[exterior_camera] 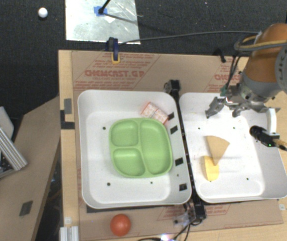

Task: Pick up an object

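A cardboard-topped bench (133,69) carried two shallow white bins side by side against a dark floor. The right bin (264,185) served as anchor. Inside it, left of centre, lay a tan wedge (217,146) touching a yellow block (210,168) on its near side; both looked soft-edged, possibly foam. The rest of that bin's floor lay bare. The gripper (225,108) hung over the bin's far rim, its two fingers spread apart with nothing between them. Touching the right bin's left wall, the left bin (91,185) held a green tray (140,147) and a small pink packet (155,112). An orange ball (120,224) sat outside, near the left bin's front edge.
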You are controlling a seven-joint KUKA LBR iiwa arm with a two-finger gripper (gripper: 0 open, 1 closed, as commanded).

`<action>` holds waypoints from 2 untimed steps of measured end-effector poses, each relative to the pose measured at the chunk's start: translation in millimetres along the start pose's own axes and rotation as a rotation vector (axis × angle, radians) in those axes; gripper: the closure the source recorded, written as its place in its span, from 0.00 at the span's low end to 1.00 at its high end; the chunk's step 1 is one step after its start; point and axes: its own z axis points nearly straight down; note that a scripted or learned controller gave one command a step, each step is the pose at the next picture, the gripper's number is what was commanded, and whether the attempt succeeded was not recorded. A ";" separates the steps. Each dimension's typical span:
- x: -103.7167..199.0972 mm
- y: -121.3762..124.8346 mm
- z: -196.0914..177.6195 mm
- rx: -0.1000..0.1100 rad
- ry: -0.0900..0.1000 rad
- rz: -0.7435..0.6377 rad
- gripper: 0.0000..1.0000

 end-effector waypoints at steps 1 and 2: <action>-8.0 6.6 49.9 -0.001 0.000 0.001 0.00; -7.6 7.2 78.4 -0.001 0.000 0.000 0.00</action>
